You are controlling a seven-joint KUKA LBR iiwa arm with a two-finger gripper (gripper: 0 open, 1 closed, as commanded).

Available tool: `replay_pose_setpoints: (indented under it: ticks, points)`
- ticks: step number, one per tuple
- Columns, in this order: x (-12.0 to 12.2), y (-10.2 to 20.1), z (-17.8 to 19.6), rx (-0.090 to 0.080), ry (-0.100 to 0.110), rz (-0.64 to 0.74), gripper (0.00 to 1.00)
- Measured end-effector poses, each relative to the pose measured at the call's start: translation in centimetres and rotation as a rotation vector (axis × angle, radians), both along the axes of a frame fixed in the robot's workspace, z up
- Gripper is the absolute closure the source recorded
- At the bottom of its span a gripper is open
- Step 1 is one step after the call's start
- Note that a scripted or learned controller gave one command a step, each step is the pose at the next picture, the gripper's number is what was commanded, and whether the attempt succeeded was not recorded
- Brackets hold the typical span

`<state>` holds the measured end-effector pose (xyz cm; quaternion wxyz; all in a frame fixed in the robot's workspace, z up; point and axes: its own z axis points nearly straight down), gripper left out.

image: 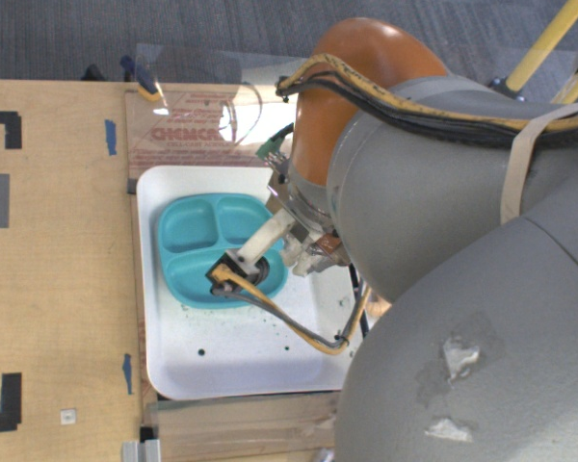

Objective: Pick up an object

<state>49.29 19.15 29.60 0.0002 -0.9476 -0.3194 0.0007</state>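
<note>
A teal plate [197, 234] lies in the white bin [222, 364], toward its ten o'clock corner; the grey arm [424, 191] hangs over the bin's three o'clock side.

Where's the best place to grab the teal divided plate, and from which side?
Probably grip the teal divided plate by its raised rim at the edge nearest the view's bottom, coming straight down, one finger each side. It lies flat, and the white bin has open floor there.

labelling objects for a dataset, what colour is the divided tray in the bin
The divided tray is teal, clearest in the camera view.
</note>
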Motion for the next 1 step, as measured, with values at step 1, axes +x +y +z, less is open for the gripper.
replay_pose_setpoints:
  ticks: [1]
  points:
    - [-0.45, 2.91, -4.84, -0.002, 0.004, -0.23, 1.0]
